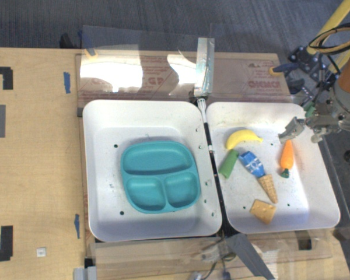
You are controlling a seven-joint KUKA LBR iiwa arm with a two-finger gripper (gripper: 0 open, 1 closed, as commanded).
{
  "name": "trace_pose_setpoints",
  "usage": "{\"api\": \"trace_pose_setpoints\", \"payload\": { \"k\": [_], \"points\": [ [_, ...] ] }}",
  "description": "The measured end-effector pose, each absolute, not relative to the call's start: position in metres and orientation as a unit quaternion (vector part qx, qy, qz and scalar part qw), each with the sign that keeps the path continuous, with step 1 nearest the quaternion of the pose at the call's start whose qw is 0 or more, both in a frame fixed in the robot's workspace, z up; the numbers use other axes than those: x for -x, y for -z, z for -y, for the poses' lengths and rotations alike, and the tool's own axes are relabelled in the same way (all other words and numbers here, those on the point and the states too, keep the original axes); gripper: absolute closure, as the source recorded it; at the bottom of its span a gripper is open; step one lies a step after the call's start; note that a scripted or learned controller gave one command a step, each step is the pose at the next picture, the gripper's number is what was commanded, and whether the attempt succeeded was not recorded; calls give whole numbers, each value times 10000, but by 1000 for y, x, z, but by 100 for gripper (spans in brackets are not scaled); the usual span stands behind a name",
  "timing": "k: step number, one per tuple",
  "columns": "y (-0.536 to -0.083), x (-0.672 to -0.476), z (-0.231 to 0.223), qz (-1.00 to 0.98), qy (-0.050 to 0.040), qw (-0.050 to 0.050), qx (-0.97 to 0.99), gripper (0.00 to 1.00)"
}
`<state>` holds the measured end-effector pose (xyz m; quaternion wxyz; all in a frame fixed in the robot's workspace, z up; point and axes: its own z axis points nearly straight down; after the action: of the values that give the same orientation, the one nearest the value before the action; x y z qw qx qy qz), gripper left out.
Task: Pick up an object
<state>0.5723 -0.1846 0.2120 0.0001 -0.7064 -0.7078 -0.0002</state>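
The right bin point(324, 212) holds several toy foods. A yellow banana point(243, 137) lies at its upper middle, with a green piece point(228, 164) and a blue packet point(252, 163) below it. An ice-cream cone point(269, 187) and a tan wedge point(263, 210) lie nearer the front. An orange carrot point(286, 156) lies upright by the right side. My gripper point(304, 131) hangs over the bin's upper right, just above the carrot's top, open with nothing between its fingers.
The left bin point(99, 156) holds a teal divided plate point(159, 175). A clear upright panel point(203, 69) stands behind the bins. Cables and the arm's body point(329, 51) crowd the far right.
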Motion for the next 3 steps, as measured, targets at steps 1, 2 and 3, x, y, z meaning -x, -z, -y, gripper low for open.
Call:
{"api": "trace_pose_setpoints", "payload": {
  "k": [1,2,3],
  "points": [
    [-304,-566,147,6285,26,-26,7778,0],
    [-162,-507,140,6404,-32,41,7680,0],
    [-88,-523,121,6318,26,-29,7751,0]
  ]
}}
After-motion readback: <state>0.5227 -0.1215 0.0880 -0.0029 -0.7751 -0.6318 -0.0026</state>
